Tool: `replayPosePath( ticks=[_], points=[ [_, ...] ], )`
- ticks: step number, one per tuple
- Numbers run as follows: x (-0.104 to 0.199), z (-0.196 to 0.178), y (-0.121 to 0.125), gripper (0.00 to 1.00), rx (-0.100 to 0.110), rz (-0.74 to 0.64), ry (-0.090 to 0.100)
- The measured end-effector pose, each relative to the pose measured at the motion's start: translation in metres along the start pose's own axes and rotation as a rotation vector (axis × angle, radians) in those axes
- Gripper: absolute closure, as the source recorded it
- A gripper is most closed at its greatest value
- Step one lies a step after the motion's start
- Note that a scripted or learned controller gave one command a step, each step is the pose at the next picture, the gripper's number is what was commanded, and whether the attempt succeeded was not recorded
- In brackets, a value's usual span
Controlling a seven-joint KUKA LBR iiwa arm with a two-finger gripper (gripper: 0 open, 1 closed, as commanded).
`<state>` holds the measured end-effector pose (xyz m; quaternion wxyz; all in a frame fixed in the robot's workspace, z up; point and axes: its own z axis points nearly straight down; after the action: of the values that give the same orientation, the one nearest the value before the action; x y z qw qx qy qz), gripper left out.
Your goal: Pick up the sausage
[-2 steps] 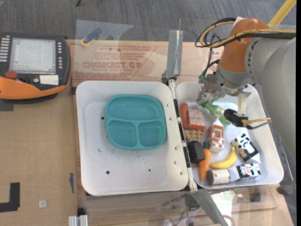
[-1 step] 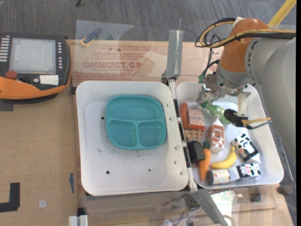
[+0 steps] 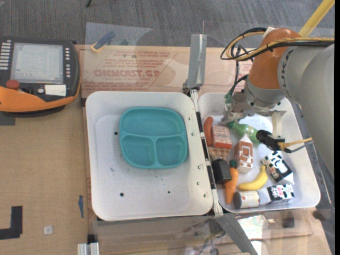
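Observation:
The sausage (image 3: 209, 129) is a short reddish-brown link lying lengthwise against the left wall of the right bin (image 3: 305, 158). Next to it on the right is an orange-red box (image 3: 222, 137). My gripper (image 3: 232, 116) hangs low over the back of the right bin, under the orange wrist band. It is a little to the right of and behind the sausage, close to a green bottle (image 3: 244, 127). The wrist body hides the gripper's tips. Nothing shows held in it.
The right bin is crowded: a small carton (image 3: 244, 154), banana (image 3: 254, 180), carrot (image 3: 232, 185), black block (image 3: 219, 170), can (image 3: 247, 198) and two cow-patterned pieces (image 3: 277, 166). A teal divided plate (image 3: 154, 137) lies in the left bin. A teach pendant (image 3: 37, 73) sits far left.

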<state>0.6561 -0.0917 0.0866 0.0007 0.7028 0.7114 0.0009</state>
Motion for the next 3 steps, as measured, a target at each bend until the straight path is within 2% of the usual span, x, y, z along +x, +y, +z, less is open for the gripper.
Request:
replayPosePath(
  ticks=[1,2,3],
  points=[
    [0.0,-0.011,0.001,1.0,-0.003,0.0,0.0],
    [0.003,-0.099,0.006,1.0,-0.001,-0.058,-0.001],
    [0.003,-0.099,0.006,0.0,0.0,-0.058,-0.001]
  ],
)
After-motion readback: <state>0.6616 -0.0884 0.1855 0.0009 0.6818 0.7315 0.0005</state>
